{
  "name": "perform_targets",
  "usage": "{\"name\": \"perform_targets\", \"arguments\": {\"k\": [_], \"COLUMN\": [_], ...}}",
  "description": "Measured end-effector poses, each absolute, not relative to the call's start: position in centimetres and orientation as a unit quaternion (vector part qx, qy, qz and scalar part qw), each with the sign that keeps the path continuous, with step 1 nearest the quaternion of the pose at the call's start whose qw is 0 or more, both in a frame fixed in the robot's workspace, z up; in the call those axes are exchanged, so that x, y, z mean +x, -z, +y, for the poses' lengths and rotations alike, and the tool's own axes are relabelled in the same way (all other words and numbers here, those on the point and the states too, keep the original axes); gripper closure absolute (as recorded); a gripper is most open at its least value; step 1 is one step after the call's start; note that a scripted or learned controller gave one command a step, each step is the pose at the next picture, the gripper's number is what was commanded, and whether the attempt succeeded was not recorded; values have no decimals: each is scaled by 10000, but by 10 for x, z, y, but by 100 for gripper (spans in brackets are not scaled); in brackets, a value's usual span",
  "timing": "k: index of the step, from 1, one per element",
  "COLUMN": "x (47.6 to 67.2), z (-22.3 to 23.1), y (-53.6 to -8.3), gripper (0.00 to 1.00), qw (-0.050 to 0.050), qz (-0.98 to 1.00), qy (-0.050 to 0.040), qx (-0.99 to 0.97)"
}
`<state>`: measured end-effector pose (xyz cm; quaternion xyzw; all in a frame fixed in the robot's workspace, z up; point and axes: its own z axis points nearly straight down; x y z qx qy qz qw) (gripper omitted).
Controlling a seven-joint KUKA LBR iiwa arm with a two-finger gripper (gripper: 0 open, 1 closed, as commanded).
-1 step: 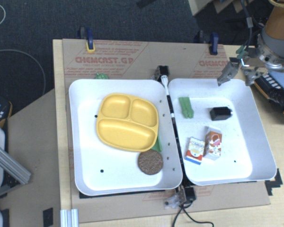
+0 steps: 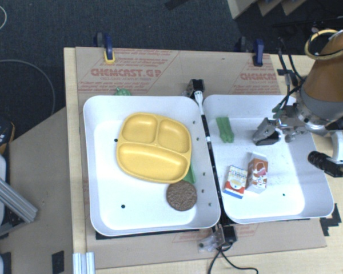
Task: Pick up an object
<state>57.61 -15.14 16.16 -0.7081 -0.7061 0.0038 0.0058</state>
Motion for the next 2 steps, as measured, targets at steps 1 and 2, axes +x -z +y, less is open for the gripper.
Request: {"name": "perform_targets", "arguments": {"k": [1,2], "x": [593,576], "z": [-160,-164], "y": [-101,-188], "gripper": [0,0], "qw": [-54,-49], "qz": [-7062,-7066], "qy": [15,23], "qx": [-7080,-7076]}}
